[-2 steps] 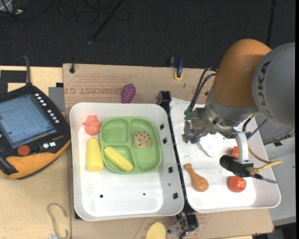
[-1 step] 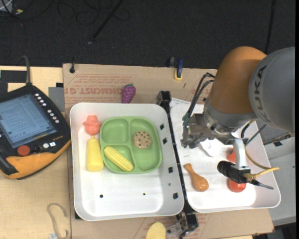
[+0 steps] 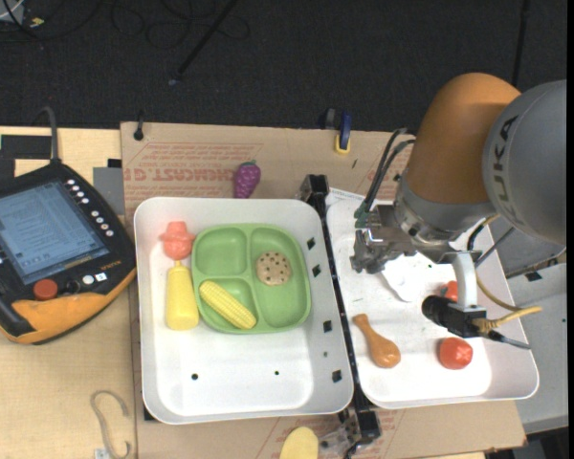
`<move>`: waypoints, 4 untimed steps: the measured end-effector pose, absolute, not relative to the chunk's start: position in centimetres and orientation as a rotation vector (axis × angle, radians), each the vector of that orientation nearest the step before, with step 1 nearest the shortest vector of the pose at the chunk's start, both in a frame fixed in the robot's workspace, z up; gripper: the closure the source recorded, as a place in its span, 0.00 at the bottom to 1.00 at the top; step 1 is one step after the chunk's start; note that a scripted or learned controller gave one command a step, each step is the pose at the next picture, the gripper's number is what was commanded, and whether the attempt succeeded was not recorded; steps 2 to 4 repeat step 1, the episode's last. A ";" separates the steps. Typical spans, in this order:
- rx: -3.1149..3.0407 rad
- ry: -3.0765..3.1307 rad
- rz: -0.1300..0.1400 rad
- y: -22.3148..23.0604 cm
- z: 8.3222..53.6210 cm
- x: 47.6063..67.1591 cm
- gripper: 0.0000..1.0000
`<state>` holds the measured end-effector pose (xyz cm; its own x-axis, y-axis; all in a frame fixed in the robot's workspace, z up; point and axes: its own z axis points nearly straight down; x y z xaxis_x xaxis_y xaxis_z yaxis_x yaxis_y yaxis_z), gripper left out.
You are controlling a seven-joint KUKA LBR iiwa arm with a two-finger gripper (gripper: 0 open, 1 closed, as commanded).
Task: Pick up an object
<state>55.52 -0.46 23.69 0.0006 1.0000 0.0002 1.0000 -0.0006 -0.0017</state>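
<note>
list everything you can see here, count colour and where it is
left bin: 1, white, centre of the bench
right bin: 1, white, beside the left bin
divided plate: 1, green, in the left bin
cookie: 1, tan, in the plate's upper right compartment
corn cob: 1, yellow, in the plate's lower left part
bottle: 1, yellow, left of the plate
pink toy: 1, above the bottle
drumstick: 1, orange-brown, right bin
tomato: 1, red, right bin
purple toy: 1, on cardboard behind the left bin
control pendant: 1, grey and orange, far left
arm: 1, grey with orange band
gripper: 1, dark, over the right bin
</note>
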 end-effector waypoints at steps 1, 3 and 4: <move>-2.218 -2.220 0.004 -0.7 23.6 55.4 1.00; -2.218 -2.220 0.004 -0.7 23.6 55.4 1.00; -2.218 -2.220 0.004 -0.7 23.6 55.4 1.00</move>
